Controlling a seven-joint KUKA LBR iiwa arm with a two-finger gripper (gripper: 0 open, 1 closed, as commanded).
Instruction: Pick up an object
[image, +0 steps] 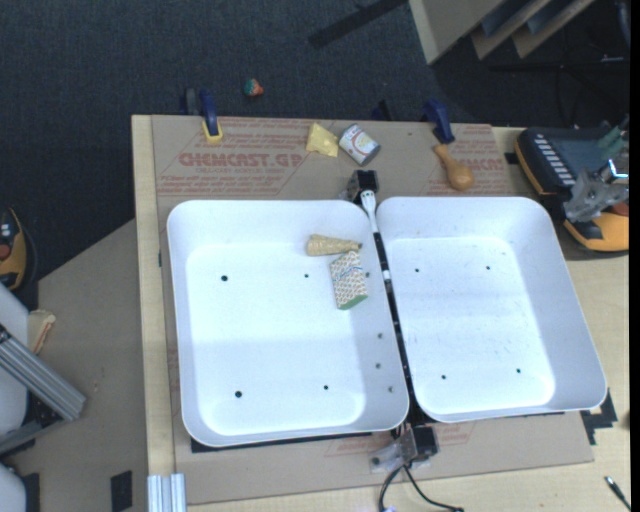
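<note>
Two objects lie in the left bin (200, 300) near its far right corner. One is a tan cone-shaped piece (332, 245) lying on its side. Just in front of it, touching or nearly touching, is a small packet (348, 279) with a green and white pattern. The right bin (490, 320) shows just its white floor with small dark specks.
On the board behind the bins lie a yellow wedge (322, 140), a small white box (359, 144), a brown wooden knob (455, 170) and a black-and-white stick (366, 192). A black and orange device (560, 165) with a grey metal part (597, 188) sits at the right edge.
</note>
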